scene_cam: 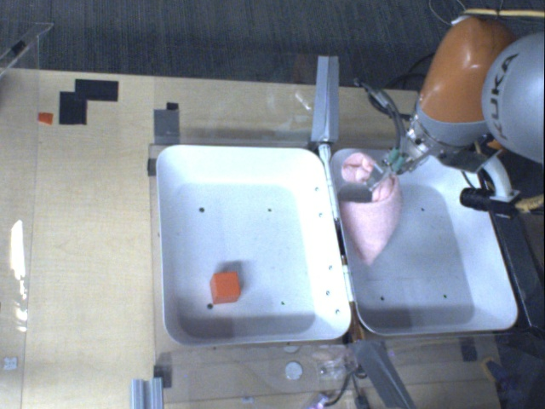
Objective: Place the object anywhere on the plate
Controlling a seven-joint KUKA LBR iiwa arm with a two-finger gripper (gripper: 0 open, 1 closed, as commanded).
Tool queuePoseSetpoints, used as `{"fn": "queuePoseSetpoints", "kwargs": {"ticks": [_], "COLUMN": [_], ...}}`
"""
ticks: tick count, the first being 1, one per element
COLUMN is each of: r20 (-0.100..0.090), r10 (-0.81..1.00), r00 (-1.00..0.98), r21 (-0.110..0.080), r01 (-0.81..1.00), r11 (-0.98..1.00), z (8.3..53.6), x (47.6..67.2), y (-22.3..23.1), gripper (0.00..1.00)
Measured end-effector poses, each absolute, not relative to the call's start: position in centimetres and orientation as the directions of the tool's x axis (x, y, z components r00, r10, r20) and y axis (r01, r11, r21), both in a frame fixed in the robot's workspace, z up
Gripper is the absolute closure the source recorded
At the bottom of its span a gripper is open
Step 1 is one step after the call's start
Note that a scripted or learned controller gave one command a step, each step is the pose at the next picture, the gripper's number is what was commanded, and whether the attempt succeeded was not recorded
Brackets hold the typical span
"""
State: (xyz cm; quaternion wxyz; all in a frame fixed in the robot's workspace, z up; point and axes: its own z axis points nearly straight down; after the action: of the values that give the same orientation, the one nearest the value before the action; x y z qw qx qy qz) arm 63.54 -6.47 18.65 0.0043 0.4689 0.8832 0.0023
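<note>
Camera view. The bench carries two shallow white bins side by side. The left bin (183, 228) holds a small orange block (226, 287) near its lower middle. The right bin (443, 305) holds a pink object (372, 216), soft-looking and tapered to a point toward the near side; it may be cloth or a soft toy, and the view does not settle which. It lies against the bin's left wall, near the divider between the bins.

The arm enters from the right, with its orange band above the wrist. The gripper (387, 170) sits over the upper end of the pink object, at or very near its surface. Whether the fingers are open, closed or pinching the pink material cannot be determined; they are small and overlap the object.

No plate can be identified here. Which item is the task's object is a judgement: the pink object is the likely candidate, since the gripper is on it.

Risks from this position:
- A grasp near the bin wall may strike the wall or the divider.
- Soft material may slip or let the fingers catch a mere fold, so the object drops on lifting.
- With no plate identified, the release point is uncertain.
</note>
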Motion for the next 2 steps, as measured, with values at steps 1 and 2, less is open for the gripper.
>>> {"fn": "queuePoseSetpoints", "kwargs": {"ticks": [1, 2], "r20": [-0.009, -0.008], "r10": [0.825, 0.538], "r00": [-0.565, -0.843], "r21": [0.011, 0.006], "r01": [0.825, 0.538], "r11": [0.565, 0.843], "z": [22.7, 22.3], "x": [63.8, 62.5], "y": [-6.3, -0.4], "gripper": [1.0, 1.0]}}
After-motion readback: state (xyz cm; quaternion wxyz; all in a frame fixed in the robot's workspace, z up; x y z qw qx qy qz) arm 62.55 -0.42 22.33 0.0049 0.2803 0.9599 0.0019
